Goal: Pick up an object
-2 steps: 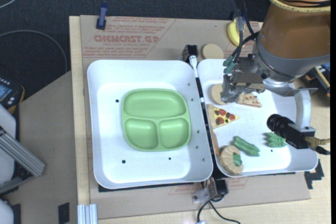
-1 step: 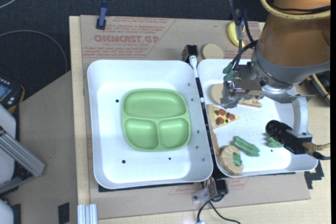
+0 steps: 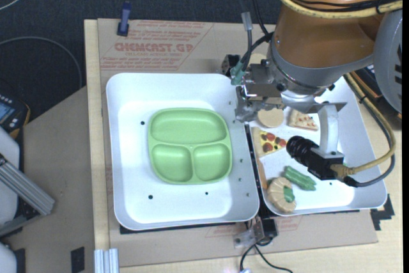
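Observation:
My gripper (image 3: pixel 251 98) hangs under the big orange wrist over the far left corner of the right bin (image 3: pixel 364 131), close to the wall between the two bins. Just right of it lies a round tan disc (image 3: pixel 270 118). A pizza slice (image 3: pixel 303 120) lies further right, and a flat yellow piece with red dots (image 3: pixel 270 141) lies nearer the front. A green pod (image 3: pixel 300 178) and a tan bun with green filling (image 3: pixel 281 194) rest at the front of that bin. I see nothing held in the gripper.
The left bin (image 3: pixel 124 137) holds a pale green divided plate (image 3: pixel 190 144) in its middle. The arm hides much of the right bin's far half. Cardboard (image 3: pixel 160 41) lies behind the bins, with a small blue clip (image 3: pixel 124 18) on its edge.

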`<action>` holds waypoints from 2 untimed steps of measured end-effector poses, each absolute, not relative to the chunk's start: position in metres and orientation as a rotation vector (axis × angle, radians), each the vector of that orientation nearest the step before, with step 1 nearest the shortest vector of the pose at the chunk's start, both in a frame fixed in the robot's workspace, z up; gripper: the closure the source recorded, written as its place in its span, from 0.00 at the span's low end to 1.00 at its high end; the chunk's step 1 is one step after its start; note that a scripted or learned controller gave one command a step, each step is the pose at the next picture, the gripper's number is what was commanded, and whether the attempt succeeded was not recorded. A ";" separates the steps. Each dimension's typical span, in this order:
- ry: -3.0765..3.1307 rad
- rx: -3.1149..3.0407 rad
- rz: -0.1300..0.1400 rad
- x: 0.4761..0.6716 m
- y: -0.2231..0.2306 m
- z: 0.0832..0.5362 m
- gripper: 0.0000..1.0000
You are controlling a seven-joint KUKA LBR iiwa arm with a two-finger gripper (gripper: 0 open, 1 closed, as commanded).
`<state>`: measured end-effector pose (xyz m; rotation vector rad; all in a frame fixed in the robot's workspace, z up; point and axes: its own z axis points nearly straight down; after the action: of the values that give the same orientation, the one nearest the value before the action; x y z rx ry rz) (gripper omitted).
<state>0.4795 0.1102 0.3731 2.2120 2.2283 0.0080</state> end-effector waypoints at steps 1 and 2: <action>2.222 2.218 0.005 0.480 0.107 0.382 1.00; 2.221 2.217 0.006 0.480 0.107 0.392 1.00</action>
<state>0.4803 0.1070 0.3916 2.2171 2.2213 0.0061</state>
